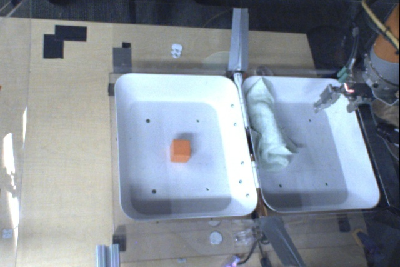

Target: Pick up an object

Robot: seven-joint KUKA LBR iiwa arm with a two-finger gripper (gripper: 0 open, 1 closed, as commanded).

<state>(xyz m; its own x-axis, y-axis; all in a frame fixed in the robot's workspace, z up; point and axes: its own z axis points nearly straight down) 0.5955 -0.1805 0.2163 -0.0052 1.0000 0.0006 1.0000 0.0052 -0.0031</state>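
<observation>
The claw (pixel 338 99) hangs open over the right bin (pixel 356 153), near the cloth (pixel 265 125); the block (pixel 180 151) sits left

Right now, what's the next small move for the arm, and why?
Probably swing left and descend toward the rolled white cloth. The gripper hovers over the right bin's upper right corner, holding nothing, and the cloth is the closest object; the orange block sits farther off in the left bin.
</observation>
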